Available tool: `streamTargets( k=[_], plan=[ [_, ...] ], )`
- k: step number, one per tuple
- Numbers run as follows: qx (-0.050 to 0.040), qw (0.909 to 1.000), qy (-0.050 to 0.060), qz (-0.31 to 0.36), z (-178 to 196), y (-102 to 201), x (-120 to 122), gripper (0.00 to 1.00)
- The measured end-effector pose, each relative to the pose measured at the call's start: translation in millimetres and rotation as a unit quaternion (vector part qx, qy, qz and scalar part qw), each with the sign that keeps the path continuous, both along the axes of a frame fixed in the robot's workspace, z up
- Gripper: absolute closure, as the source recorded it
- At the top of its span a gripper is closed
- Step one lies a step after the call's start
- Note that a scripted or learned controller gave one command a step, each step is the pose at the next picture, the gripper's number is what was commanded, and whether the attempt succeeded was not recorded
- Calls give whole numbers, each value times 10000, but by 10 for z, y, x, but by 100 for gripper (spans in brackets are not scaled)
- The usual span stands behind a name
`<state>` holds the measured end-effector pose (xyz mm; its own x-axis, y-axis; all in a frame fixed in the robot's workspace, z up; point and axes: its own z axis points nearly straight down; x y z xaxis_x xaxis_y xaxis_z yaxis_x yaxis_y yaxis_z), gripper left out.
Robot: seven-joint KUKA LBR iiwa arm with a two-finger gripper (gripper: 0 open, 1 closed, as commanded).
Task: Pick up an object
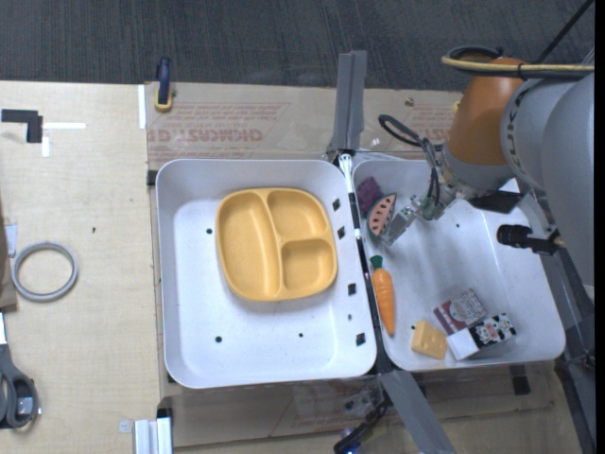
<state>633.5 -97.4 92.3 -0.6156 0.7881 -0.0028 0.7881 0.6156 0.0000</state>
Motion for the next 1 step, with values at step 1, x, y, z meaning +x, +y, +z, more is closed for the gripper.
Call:
streamTargets(
  k=[1],
  plan=[
    [0,9976,0,-687,-1,-72,211,0]
  ],
)
